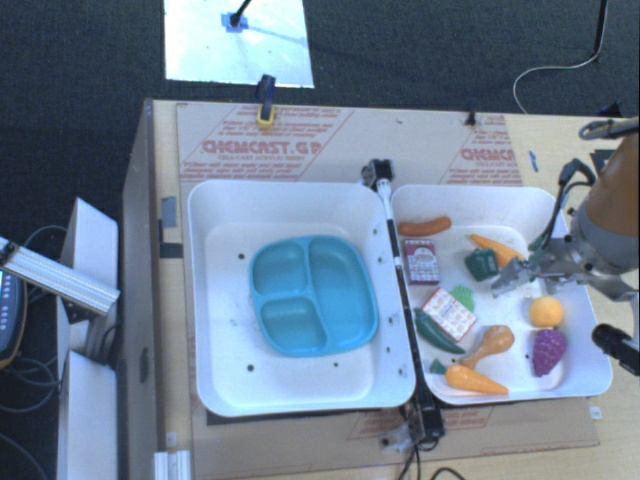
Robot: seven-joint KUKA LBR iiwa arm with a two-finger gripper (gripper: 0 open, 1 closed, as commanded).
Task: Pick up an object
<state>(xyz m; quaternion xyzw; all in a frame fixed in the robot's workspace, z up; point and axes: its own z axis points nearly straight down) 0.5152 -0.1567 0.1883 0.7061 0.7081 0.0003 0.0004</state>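
Camera view: grey arm in from right, gripper (522, 274) low over right white bin (578, 380), fingers spread apart, nothing between them; green toy pepper (481, 264) and orange carrot (494, 246) just left of fingertips, round orange fruit (546, 311) just below, purple grape bunch (547, 351) lower; blue three-compartment plastic tray (311, 295) sits in left white bin (222, 368)

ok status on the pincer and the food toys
Pincer low over right bin, nothing visibly held. Orange ball and green pepper nearest. Toys crowded close.
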